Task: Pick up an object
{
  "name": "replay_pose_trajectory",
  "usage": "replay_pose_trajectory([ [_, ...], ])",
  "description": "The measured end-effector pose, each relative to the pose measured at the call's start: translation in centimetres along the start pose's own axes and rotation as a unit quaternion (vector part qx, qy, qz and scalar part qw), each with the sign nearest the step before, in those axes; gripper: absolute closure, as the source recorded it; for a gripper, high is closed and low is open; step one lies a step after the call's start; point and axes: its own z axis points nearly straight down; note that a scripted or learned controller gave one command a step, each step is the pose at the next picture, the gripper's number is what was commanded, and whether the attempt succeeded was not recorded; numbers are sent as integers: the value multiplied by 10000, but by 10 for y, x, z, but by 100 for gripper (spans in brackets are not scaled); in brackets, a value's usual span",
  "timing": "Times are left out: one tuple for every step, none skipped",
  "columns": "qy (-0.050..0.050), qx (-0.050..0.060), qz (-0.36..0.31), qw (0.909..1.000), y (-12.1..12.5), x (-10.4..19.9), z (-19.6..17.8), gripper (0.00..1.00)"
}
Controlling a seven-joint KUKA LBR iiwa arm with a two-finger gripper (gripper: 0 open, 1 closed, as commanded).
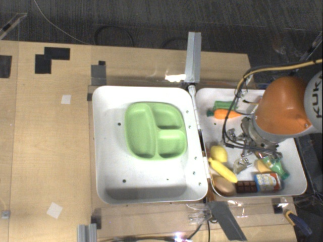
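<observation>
Letters "KU" read on grey arm [314, 102], up-right of gripper [246, 160]. Can [267, 181] label print illegible.

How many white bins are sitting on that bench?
2. The left bin holds a green divided tray; the right bin beside it holds toy food, with the arm reaching over it.

Arm [303, 105] comes in from right w/ orange band [282, 107] above wrist, wrist pointing straight down. Gripper [246, 161] hangs low beneath it, metal parts + black cables visible; finger state too cluttered to tell
</observation>
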Motion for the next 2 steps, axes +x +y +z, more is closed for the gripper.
replay_pose_trajectory([
  [-16,20,77,10000,25,23,-1,0],
  [-7,16,182,9998,26,23,-1,0],
])
